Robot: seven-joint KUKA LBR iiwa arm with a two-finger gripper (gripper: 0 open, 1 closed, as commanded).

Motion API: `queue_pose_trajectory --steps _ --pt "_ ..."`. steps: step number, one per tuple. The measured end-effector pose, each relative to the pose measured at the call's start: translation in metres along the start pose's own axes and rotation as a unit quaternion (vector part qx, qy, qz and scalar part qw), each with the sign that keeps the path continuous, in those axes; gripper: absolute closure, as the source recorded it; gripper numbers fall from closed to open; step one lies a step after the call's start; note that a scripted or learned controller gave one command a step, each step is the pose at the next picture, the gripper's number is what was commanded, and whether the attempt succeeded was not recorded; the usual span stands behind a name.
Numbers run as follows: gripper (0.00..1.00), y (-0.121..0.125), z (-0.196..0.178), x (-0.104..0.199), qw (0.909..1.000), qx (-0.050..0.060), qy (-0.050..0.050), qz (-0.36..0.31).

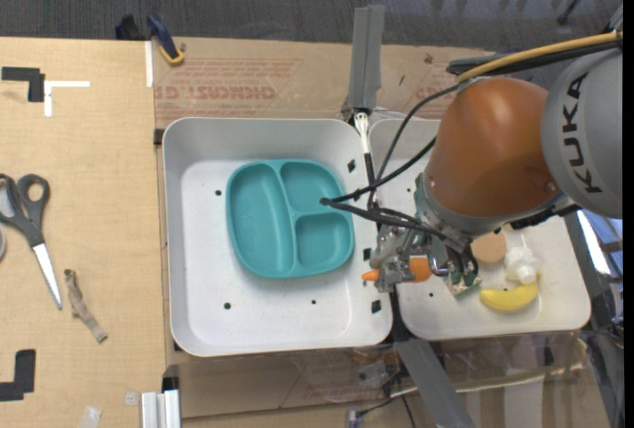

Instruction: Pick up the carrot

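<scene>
While the arm [555, 134] reached in from the right, the nearest things lay along the front of the right bin [495, 317]: a yellow banana [509, 296] close to its front edge, and just behind it a small white lumpy object [521, 267]. Beside that, toward the bin's middle, sat a round tan piece [487, 248], partly covered by the arm's orange band [490, 154]. The gripper [398, 269] hung low over the front left corner of the right bin, right at the wall shared with the left bin [263, 322]. An orange thing, the carrot [419, 268], showed within the gripper's metalwork, with a small orange tip [369, 275] poking out toward the shared wall. Whether the fingers were apart or closed, and whether the carrot sat between them, could not be told, since cables and the wrist hid them. Farther back, in the middle of the left bin, a teal divided plate [290, 217] lay flat, its three compartments bare. Black cables [396, 163] ran from the wrist across the shared wall. On the bench's left side lay scissors [32, 223], well apart from both bins. At the far edge of the bench, a grey upright post [367, 59] stood behind the gap between the bins
</scene>
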State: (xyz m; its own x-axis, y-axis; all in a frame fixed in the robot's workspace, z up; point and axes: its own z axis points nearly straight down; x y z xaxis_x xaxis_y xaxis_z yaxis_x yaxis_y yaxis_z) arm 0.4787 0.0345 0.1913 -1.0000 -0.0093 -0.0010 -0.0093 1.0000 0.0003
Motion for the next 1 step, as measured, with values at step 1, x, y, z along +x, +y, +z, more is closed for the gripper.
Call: queue_pose_trajectory --steps 1 --pt "1.00 0.0185 -0.1218 -0.0075 0.9992 0.000 -0.002 -0.040"
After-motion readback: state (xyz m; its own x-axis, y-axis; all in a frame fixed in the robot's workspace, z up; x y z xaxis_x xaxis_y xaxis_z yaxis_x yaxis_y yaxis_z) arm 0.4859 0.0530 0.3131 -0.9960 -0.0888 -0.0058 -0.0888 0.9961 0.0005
